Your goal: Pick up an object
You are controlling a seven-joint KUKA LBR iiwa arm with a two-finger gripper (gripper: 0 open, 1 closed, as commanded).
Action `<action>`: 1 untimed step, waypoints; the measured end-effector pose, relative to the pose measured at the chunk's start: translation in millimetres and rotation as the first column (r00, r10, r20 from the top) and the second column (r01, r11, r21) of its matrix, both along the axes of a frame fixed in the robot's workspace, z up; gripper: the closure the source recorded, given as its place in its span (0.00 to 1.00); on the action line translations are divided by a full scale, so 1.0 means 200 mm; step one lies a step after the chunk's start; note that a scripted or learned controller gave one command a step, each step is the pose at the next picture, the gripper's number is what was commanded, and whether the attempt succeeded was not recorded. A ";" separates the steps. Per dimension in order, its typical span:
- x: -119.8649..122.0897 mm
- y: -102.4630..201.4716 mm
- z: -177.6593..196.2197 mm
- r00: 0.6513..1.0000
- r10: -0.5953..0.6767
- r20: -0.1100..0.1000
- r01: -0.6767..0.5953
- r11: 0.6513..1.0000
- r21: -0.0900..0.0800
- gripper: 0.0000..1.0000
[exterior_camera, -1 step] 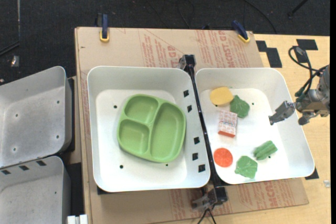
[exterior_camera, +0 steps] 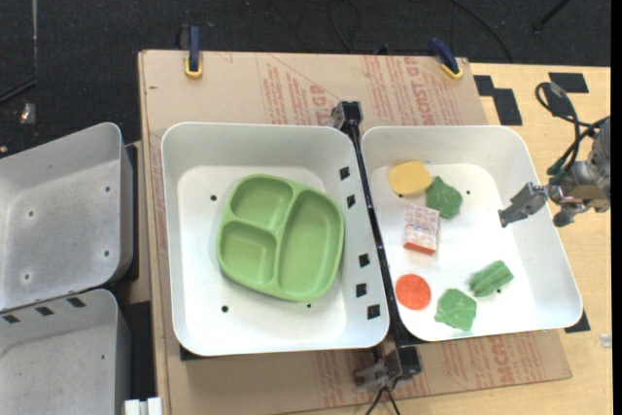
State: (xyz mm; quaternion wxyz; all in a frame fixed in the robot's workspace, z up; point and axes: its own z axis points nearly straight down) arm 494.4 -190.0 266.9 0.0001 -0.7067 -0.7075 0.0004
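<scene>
The right bin (exterior_camera: 515, 151) holds several small items: a yellow lump (exterior_camera: 409, 177), a green leafy piece (exterior_camera: 444, 196), a white and red packet (exterior_camera: 421, 229), a red disc (exterior_camera: 413, 291) and two more green pieces (exterior_camera: 456, 308) (exterior_camera: 492, 278). My gripper (exterior_camera: 542, 209) hangs over the bin's right rim, open, with nothing between its fingers. It is well right of the packet and above the nearer green piece.
A green divided plate (exterior_camera: 282, 236) lies in the left bin (exterior_camera: 185, 209). A black divider with clips (exterior_camera: 362, 209) runs between the bins. Grey metal trays (exterior_camera: 58, 209) stand off the bench at the left. Cables trail at the right edge.
</scene>
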 end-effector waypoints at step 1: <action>-0.03 0.00 -0.31 1.000 -0.004 -0.005 0.004 1.000 0.002 0.00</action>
